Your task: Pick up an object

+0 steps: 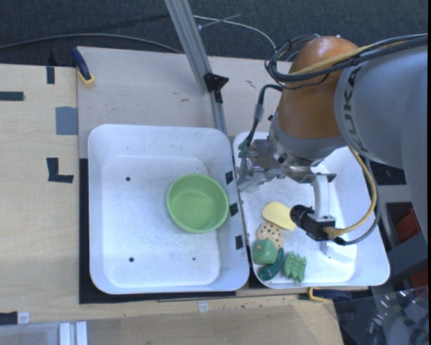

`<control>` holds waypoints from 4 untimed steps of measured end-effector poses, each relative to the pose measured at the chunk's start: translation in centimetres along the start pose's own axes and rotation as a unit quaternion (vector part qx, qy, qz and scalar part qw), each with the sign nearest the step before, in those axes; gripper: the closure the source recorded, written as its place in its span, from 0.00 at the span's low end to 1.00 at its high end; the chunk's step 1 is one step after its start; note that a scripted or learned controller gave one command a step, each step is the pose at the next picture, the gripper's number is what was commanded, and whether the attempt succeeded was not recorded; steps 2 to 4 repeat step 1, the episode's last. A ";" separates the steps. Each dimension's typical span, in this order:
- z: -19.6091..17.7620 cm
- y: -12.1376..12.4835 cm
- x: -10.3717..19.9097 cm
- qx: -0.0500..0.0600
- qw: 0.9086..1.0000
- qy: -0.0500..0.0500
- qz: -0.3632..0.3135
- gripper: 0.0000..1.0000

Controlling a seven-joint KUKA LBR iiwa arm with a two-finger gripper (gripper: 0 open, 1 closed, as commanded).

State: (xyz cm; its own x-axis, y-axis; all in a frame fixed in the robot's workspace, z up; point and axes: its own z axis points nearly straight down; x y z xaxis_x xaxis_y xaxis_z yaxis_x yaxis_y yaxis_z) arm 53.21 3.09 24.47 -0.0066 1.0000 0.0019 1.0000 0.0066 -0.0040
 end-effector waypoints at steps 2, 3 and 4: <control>0.2 -1.8 4.8 0.000 1.000 0.000 0.000 1.00; 0.2 -1.8 4.8 0.000 1.000 0.000 0.000 1.00; 0.2 -1.8 4.8 0.000 1.000 0.000 0.000 1.00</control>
